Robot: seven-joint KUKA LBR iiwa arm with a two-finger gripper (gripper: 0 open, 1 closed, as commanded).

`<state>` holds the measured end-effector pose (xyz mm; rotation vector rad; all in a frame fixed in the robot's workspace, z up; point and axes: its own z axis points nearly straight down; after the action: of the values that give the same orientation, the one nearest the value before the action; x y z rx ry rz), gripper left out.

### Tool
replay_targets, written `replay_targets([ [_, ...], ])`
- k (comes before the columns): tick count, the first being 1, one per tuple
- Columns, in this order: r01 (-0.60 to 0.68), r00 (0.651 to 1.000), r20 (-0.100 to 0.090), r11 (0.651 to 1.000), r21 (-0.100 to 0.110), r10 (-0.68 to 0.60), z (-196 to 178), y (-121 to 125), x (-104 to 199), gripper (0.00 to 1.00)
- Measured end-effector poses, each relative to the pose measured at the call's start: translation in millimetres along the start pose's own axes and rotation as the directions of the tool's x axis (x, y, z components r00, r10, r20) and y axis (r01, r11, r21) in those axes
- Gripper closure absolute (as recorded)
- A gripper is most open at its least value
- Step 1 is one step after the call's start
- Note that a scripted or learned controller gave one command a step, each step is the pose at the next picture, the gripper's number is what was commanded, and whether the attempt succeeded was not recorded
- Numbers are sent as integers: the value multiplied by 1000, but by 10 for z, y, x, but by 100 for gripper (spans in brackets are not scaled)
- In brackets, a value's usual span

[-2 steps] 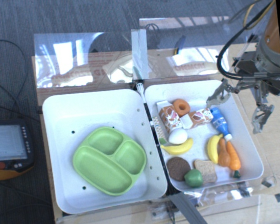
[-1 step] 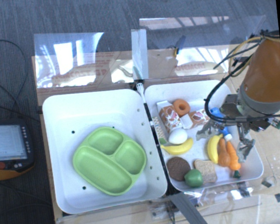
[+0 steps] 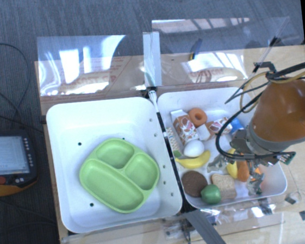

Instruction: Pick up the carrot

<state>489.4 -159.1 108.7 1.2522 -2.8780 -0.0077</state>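
Arm: nearest the camera, the orange-banded wrist (image 3: 280, 111) is seen at the right of the frame, hanging over the right bin (image 3: 280, 190) and covering much of its right half.
Jaws: the gripper (image 3: 244, 164) is hidden under the wrist housing, so whether the jaws are apart or together cannot be told.
Carrot: the carrot (image 3: 242, 169) is seen as a short orange piece standing nearly upright in the lower right of the frame, inside the right bin, directly below the wrist; its top is covered by the arm.
Neighbours: a yellow item (image 3: 232, 168) lies touching the carrot on its left, a slice of bread (image 3: 223, 184) sits just beside and below, and a banana (image 3: 193, 160), an egg (image 3: 194, 149), a green lime (image 3: 210, 194) and a brown round cookie (image 3: 193, 181) are crowded further left.
Left bin: a green divided plate (image 3: 120, 174) is held in the left bin (image 3: 66, 128), well apart from the work.
Risk, wrong object: the yellow item could be caught together with the carrot, because the two are touching.
Risk, slip: the carrot could be pinched near one end and tipped out, since it appears smooth and tapered.
Risk, cables: loose cables (image 3: 247, 89) at the wrist could be snagged during a lift.
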Motion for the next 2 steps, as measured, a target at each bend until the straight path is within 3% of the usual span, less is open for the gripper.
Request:
replay_targets([
  [1,80,997,5,997,7,-80,203,-140,87,0],
  [2,-44,999,6,999,13,44,198,-99,82,0],
])
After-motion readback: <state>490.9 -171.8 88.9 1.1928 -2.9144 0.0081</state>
